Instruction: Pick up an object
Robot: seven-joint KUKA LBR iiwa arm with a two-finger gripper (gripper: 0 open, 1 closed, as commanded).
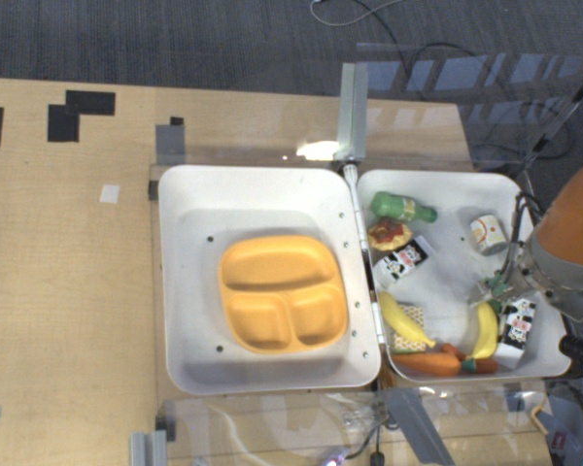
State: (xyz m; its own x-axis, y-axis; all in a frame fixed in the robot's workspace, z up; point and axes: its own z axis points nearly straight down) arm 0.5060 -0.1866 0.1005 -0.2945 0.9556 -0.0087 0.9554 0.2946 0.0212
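The right bin [447, 184] holds several toy items. A green bottle [402, 207] lies at its far left, with a red and brown food piece [389, 233] just below it. A cow-patterned carton [402, 261] rests near the bin's middle left. One banana [403, 321] and an orange carrot [429, 363] lie at the front, and a second banana [484, 329] is beside another cow-patterned carton [516, 325]. A small white cup [486, 231] sits at the far right. My gripper [505, 280] hangs low over the right side, just above the second banana.
The left bin [185, 260] holds a yellow compartment tray [282, 292]. The arm's orange band [575, 216] and grey wrist [564, 272] overhang the right bin's right wall. A metal post [354, 115] stands behind the divide between the bins.
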